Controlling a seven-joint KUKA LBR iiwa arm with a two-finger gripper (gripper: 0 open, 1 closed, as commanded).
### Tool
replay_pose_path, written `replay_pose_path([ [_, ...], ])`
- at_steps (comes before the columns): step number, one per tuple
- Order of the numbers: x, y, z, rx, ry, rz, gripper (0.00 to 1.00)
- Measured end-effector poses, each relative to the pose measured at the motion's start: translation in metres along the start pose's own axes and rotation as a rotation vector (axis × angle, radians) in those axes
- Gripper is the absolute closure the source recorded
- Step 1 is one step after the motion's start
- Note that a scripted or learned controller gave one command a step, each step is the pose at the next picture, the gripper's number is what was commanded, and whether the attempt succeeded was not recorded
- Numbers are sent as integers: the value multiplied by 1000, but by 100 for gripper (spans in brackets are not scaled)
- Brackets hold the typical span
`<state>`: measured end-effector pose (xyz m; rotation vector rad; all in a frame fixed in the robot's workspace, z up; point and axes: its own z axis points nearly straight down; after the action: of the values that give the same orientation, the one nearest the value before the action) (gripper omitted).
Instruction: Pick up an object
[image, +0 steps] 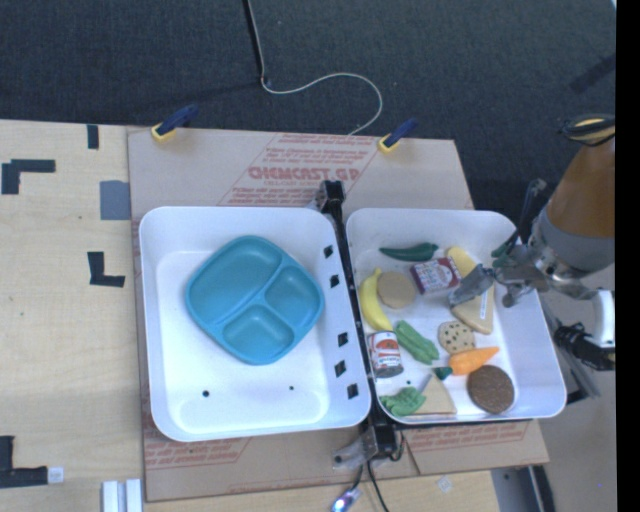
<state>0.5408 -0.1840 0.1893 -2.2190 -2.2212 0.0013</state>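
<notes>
The right bin holds several toy foods: a green pepper, a red-labelled packet, a yellow piece, a banana, a tan round biscuit, a green pod, a small can, a speckled cookie, a carrot, a brown patty and a sandwich wedge. My gripper reaches in from the right, low over the bin beside the packet and above a pale wedge. Nothing shows between its fingers.
The left bin holds a blue divided plate. A black divider with clips runs between the bins. Both bins rest on cardboard held by two clamps. The arm's orange band stands at the right edge.
</notes>
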Motion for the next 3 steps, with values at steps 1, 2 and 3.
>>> replay_pose_path([
  [1,56,-49,-150,-15,-1,-6,0],
  [2,54,-49,-150,-1,-1,-1,100],
  [3,89,19,-42,7,1,-4,100],
])
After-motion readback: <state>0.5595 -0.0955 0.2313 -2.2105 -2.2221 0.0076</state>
